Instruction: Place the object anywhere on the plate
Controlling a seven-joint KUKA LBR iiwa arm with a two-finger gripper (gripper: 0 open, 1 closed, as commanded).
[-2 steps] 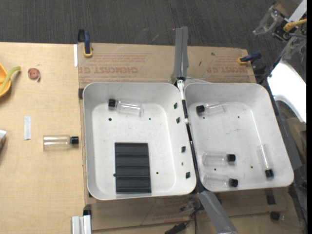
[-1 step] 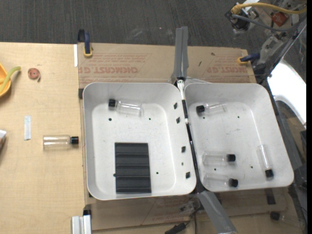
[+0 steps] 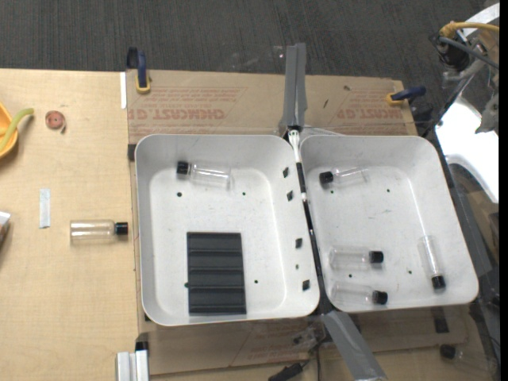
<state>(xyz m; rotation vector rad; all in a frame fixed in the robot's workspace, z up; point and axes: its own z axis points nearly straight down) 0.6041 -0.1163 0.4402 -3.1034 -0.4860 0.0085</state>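
A black ribbed rectangular plate (image 3: 215, 273) lies flat in the front part of the left bin (image 3: 151, 213). A clear vial with a black cap (image 3: 202, 173) lies on its side at the back of that bin, apart from the plate. The right bin (image 3: 444, 213) holds several more clear black-capped vials: one at the back left (image 3: 343, 176), two near the front (image 3: 356, 257) (image 3: 357, 295), and one along the right wall (image 3: 431, 262).
Another capped vial (image 3: 98, 229) lies on the wooden bench left of the bins. A yellow object (image 3: 8, 129), a small red disc (image 3: 54, 120) and a white strip (image 3: 44, 208) sit farther left. Clamps (image 3: 409, 95) hold the cardboard behind the bins.
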